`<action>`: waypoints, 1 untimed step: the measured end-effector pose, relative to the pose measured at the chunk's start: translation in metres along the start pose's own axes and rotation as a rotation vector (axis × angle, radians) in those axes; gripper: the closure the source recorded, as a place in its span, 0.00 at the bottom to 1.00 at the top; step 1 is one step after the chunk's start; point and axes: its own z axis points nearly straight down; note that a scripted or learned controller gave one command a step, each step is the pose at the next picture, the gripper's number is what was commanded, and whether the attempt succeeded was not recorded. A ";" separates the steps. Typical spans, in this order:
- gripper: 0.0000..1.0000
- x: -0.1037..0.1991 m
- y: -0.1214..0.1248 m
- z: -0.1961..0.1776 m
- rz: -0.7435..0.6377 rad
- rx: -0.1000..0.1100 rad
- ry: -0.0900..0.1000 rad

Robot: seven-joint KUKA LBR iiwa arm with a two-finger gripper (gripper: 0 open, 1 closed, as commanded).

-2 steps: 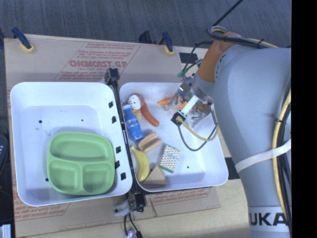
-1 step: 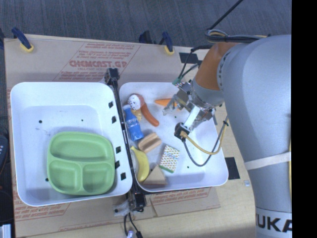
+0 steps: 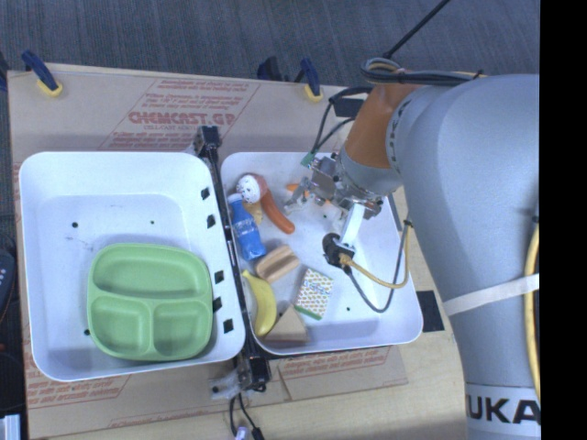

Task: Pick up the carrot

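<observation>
While the gripper (image 3: 307,189) hangs low over the right bin (image 3: 390,324), we cannot tell how it is set. We find the carrot (image 3: 278,217) lying on the bin floor just left of it, beside a blue bottle (image 3: 245,230). We note a green tray (image 3: 151,301) in the left bin (image 3: 46,246).

Bins (image 3: 55,181) smooth white plastic; green tray (image 3: 147,301) matt plastic (slight sheen); bench (image 3: 110,99) printed cardboard.
</observation>
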 end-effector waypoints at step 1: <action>0.00 0.008 0.026 0.000 0.083 -0.003 0.000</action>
